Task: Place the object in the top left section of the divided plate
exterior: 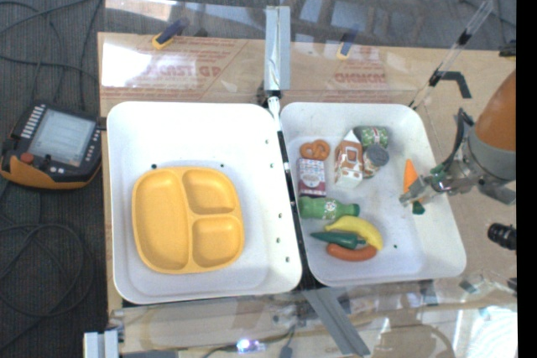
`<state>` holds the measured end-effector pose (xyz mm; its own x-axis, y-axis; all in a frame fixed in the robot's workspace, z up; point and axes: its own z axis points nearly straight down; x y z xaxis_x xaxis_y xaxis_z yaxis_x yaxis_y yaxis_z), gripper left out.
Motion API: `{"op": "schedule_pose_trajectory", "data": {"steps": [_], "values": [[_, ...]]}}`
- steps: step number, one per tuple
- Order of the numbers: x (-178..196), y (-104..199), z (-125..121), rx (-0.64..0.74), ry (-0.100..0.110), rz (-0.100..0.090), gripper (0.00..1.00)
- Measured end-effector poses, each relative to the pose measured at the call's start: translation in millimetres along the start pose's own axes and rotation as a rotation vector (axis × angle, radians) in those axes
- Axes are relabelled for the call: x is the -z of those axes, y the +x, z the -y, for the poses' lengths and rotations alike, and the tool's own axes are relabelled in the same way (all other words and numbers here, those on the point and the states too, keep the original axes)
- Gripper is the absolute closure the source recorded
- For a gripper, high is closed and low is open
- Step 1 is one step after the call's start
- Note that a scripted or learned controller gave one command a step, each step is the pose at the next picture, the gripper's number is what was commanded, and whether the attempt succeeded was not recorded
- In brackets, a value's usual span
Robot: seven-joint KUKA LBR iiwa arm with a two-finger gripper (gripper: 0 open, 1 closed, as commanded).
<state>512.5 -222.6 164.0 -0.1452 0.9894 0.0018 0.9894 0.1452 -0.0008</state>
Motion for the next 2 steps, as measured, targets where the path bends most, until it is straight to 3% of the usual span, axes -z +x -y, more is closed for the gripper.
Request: {"op": "schedule_pose_trajectory", "data": {"steps": [1,2], "values": [[-61.1,72.5,19.0,-0.016,0.003,-0.001,1.0],[-57.7,110.5,-55.6,0.348,0.004,0.001,1.0]]}}
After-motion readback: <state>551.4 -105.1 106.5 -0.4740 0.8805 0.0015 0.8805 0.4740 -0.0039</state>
